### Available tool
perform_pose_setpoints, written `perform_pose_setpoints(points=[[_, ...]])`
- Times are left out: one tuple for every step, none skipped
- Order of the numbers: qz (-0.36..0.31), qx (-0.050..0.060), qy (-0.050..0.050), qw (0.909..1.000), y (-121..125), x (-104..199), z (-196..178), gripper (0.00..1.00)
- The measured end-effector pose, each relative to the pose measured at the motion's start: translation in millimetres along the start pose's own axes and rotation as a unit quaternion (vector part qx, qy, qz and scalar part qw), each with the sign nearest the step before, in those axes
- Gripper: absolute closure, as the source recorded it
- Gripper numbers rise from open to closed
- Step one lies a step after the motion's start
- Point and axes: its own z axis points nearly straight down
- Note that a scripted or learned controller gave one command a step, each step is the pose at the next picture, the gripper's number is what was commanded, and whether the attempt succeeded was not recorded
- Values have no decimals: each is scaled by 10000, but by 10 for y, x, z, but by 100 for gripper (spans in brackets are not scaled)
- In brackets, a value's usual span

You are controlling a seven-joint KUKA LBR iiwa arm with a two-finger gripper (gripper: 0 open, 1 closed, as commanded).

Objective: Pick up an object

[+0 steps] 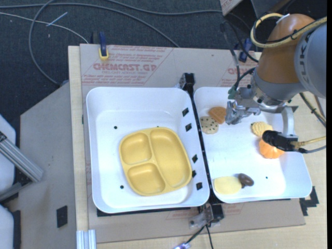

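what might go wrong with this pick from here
The tool is right beside an orange-brown food piece that lies against the chocolate chip cookie, so a grab there may shove both and catch neither. Both look flat and lie near the inner wall of the right bin, which the tool may clip.

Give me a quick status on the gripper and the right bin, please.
Gripper over right bin, beside orange-brown piece. No hold confirmed. Cookie close alongside.
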Motion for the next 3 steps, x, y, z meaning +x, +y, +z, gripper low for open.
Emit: perform_pose_setpoints(points=[[0,6,0,10000,-224,572,35,100],[2,-3,-4,10000,-395,996,-110,100],[2,0,-7,10000,-542,1420,-176,100]])
